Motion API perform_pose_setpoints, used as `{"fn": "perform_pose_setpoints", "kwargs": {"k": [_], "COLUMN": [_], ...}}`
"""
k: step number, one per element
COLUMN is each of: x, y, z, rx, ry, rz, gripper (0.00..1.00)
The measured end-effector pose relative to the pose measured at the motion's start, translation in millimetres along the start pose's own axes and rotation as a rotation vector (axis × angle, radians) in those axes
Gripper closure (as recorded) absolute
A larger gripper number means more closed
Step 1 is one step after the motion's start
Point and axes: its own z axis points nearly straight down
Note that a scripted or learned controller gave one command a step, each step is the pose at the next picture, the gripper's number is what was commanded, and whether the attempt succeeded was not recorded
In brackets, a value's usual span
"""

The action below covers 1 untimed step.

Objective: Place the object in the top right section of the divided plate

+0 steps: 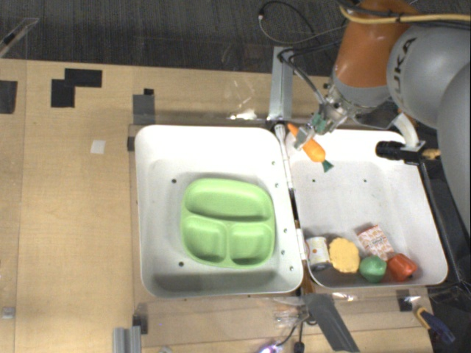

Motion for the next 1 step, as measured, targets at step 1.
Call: {"fn": "perform_pose_setpoints", "kwargs": {"k": [1], "x": [35.1], "y": [14.1], "z": [-105.2], "rx": [-0.002], "ry": [-0.001], "rz": [-0.023], "gripper": [1.00]}}
